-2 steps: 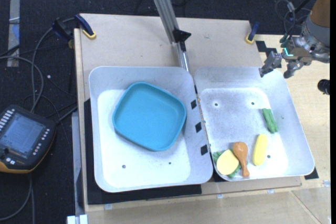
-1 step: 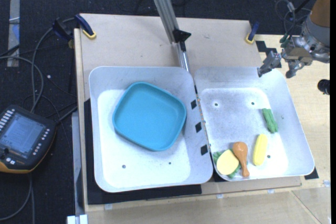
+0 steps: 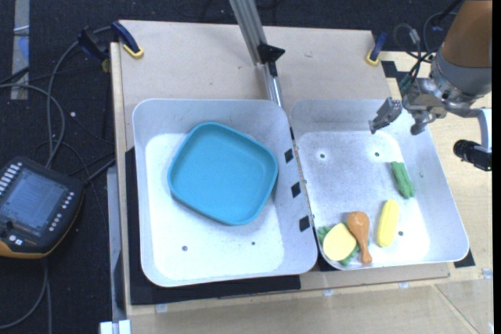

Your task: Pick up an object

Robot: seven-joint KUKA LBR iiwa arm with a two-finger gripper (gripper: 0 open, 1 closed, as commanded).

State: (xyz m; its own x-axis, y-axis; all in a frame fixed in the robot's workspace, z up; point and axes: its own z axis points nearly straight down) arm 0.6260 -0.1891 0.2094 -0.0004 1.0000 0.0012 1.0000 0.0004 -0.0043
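Nearest you, along the front edge of the right-hand shallow white bin point(image 3: 438, 192), you see a cluster of toy food. A flat yellow-green slice-shaped piece point(image 3: 339, 243) lies in the front left corner, touching the bin's wall. Just beside it, and touching it, is an orange-brown drumstick-shaped toy point(image 3: 359, 232); its long axis runs from its rounded head, farther from you, down towards the front wall, leaning slightly right. To the right of that, apart by a narrow gap, a yellow corn-like oblong piece point(image 3: 387, 222) lies with its long axis nearly straight away from you, tilted a little to the right at its far end.

Farther back in the same bin, near the right wall, you find a slim green pod-shaped toy point(image 3: 403, 178). Its long axis also runs roughly near to far, with the far end leaning left.

In the left-hand white bin point(image 3: 156, 246) a large blue rounded-square plastic plate point(image 3: 223, 173) rests, turned somewhat like a diamond.

At the far edge of the right bin, the two-finger gripper point(image 3: 400, 118) hangs over the back wall, its dark fingers point(image 3: 383, 117) spread wide with nothing between them, well apart from every toy. Behind it rises the grey arm with its orange band point(image 3: 470, 31).
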